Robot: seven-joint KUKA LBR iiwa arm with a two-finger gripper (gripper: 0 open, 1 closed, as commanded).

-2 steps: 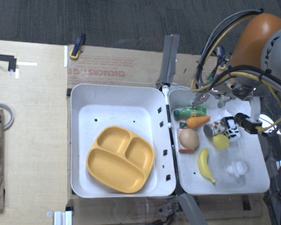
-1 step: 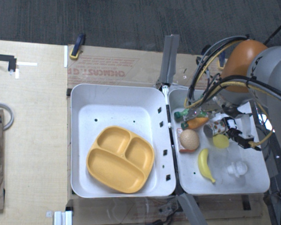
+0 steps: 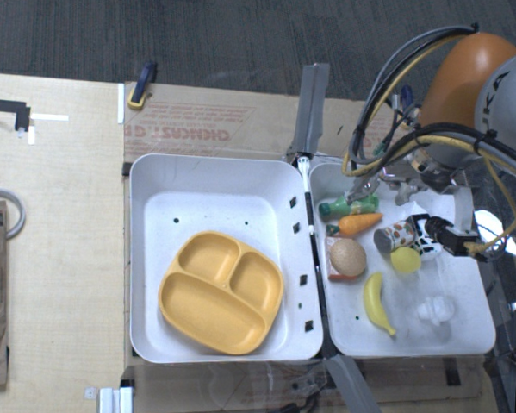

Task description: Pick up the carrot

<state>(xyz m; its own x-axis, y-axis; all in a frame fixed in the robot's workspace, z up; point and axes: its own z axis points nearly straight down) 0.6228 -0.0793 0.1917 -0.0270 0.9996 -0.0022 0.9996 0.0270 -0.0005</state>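
1. The arm [image 3: 472,74] reaches over the right bin [image 3: 458,341].
2. The hand [image 3: 368,188] hangs just above the carrot's top end; whether it is open I cannot tell.
3. The carrot [image 3: 361,223] lies free between a green thing [image 3: 349,205] and an egg [image 3: 348,257].
4. Best to come straight down and close across the carrot's middle, clear of both.

Red printed lettering runs, upside down, across the brown cardboard sheet [image 3: 212,121] just behind the left white bin [image 3: 144,238]; its words are not legible.
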